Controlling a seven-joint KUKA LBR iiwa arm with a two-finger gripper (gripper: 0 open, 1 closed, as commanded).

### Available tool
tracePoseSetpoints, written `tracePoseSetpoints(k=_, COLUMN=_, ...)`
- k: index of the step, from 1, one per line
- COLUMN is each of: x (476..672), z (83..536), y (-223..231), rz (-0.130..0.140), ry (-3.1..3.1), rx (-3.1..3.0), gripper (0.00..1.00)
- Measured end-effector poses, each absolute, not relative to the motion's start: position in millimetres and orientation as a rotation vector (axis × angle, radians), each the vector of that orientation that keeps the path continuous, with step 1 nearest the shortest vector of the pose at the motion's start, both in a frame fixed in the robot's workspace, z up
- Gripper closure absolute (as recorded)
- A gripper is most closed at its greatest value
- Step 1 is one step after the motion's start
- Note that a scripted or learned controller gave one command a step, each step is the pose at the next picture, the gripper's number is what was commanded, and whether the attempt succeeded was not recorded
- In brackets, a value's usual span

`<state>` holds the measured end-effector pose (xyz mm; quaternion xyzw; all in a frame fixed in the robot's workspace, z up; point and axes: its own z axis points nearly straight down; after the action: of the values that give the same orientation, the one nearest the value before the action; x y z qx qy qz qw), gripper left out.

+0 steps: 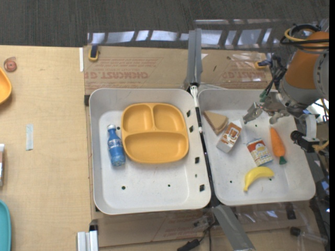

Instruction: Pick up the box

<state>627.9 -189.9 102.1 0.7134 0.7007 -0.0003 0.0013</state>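
Banana (pixel 258 176), box (pixel 259 151), carrot (pixel 277 143) in right bin (pixel 235 195), jaws (pixel 263 113) apart above, plate (pixel 155 132), bottle (pixel 115 146) left

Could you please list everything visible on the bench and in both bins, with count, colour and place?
bins: two, white, side by side on the bench
divided plate: one, yellow-orange, left bin, centre
bottle: one, blue with white cap, left bin, just left of the plate
wedge: one, tan, right bin, upper left
box: one, white with orange-red print, right bin, below the wedge
second box: one, white and red, right bin, centre
carrot: one, orange, right bin, right of the second box
banana: one, yellow, right bin, lower part
end effector: one, grey metal, over the right bin's upper right, holding nothing
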Motion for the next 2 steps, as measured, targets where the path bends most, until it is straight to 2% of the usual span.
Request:
tracePoseSetpoints(k=1, x=554.0, z=90.8, y=-169.7, rz=-0.003, ry=2.186, rx=2.259, gripper=0.0)
tracePoseSetpoints(k=2, x=553.4, z=99.5, y=-171.4, rz=-0.004, ry=2.181, rx=2.264, gripper=1.0)
